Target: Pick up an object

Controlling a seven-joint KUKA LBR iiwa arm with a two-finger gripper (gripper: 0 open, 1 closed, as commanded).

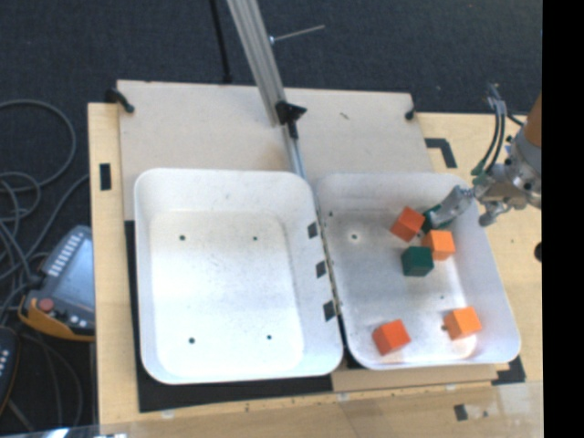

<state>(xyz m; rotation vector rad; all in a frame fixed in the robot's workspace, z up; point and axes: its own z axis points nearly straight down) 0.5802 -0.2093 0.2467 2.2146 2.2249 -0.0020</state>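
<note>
On the far left, dark carpet floor with grey cables (36, 190) and a pendant (62, 281), black with an orange rim, lying beside the counter (105, 245). The counter is light wood, flat, w/ a paler board at the back.

Left bin (228, 272): white plastic, shallow, rounded corners, speckled floor w/ four small dark dots. A ribbed aluminium rail (260, 57) comes down at a slant from the top and ends at the gap between the bins.

Right bin (484, 286): same white plastic, touching the left one. Inside are five small blocks, matte, cube-like: an orange-red block (408, 224), tilted; a dark green block (417, 262) just below it; a light orange block (442, 243) just beside the green one; a red block (391, 337) near the front wall; an orange block (462, 322) near the front right corner.

The end effector (452, 206), grey metal w/ cables above, is over the bin's back right part, tip near the orange-red block. Whether it is released or clenched, I cannot tell.
</note>
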